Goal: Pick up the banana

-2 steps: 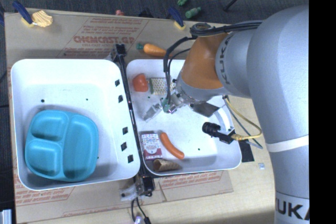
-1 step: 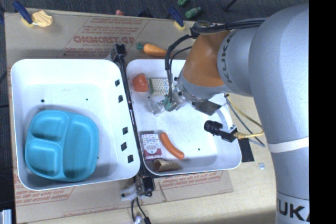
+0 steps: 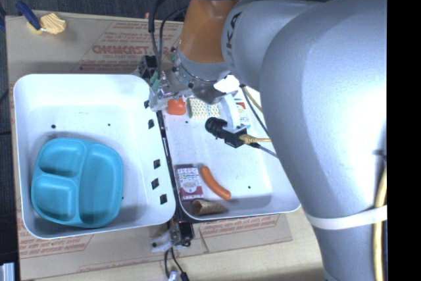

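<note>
The gripper (image 3: 172, 99) sits low in the right bin (image 3: 263, 197); its grasp cannot be told. An orange item (image 3: 176, 106), possibly food, lies just beneath it.

Blue divided tray (image 3: 77, 181) in white bin (image 3: 79, 92); orange carrot (image 3: 216, 182); grey-and-orange arm (image 3: 276, 43).

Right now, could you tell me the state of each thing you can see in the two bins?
Blue divided tray: lying flat in the left bin, compartments up, nothing in them.
Carrot: lying loose on the floor of the right bin.
Red packet: lying flat beside the carrot, at the bin's left wall.
Brown object: lying at the right bin's near edge.
Gripper: low over the far end of the right bin.
</note>
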